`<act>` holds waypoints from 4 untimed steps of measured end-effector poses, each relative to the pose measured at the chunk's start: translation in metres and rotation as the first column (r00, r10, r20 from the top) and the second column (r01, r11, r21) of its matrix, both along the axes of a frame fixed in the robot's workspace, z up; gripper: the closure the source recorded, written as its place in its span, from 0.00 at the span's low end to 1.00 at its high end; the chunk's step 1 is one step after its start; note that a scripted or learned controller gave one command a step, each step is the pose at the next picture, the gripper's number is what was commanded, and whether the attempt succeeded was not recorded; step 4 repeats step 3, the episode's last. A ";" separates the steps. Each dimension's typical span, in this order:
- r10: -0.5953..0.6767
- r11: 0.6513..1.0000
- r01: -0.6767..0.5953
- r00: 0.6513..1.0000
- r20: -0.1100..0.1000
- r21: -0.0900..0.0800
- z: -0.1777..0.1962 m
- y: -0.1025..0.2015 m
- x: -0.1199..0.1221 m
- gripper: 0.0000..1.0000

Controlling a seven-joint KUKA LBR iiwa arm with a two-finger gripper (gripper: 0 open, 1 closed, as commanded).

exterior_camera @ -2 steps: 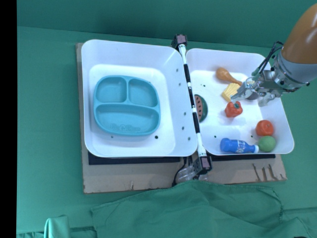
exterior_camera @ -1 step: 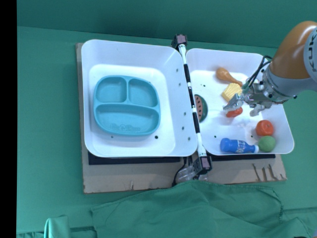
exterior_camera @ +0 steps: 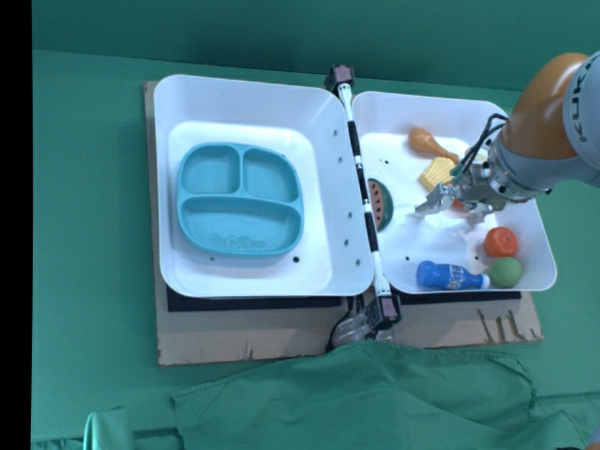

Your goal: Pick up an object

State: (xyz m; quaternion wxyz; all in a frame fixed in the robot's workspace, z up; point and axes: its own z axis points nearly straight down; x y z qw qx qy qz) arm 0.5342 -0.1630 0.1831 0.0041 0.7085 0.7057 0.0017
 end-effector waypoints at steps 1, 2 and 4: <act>-0.004 1.000 0.004 1.000 0.013 -0.006 0.015 -0.002 0.002 1.00; 0.001 1.000 -0.001 1.000 0.002 -0.001 0.081 -0.007 0.004 1.00; 0.001 1.000 -0.001 1.000 0.005 -0.001 0.145 -0.005 0.001 1.00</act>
